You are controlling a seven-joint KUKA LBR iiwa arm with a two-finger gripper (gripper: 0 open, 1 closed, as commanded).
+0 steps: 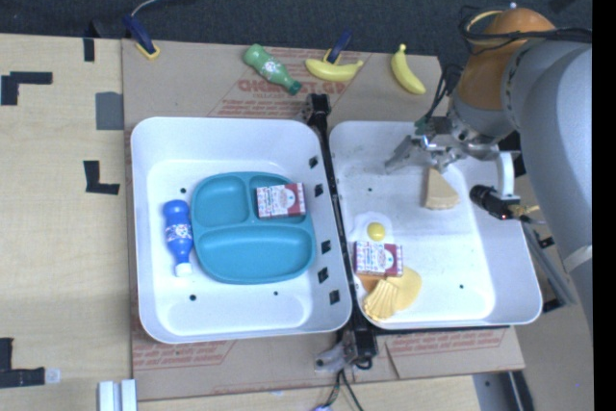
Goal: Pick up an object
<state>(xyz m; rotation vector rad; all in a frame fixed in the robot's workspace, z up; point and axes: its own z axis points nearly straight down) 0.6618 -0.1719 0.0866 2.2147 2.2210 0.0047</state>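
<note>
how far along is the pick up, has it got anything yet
Early stage. Done: the arm has reached into the right bin, with the gripper near its back edge. In hand: nothing visibly held; a tan wedge lies just below the gripper, on the bin floor. Left: grasping and lifting something. The small carton, the yellow pieces and the blue bottle all lie in the bins.

Cardboard (260,96) print seemingly unreadable.
</note>
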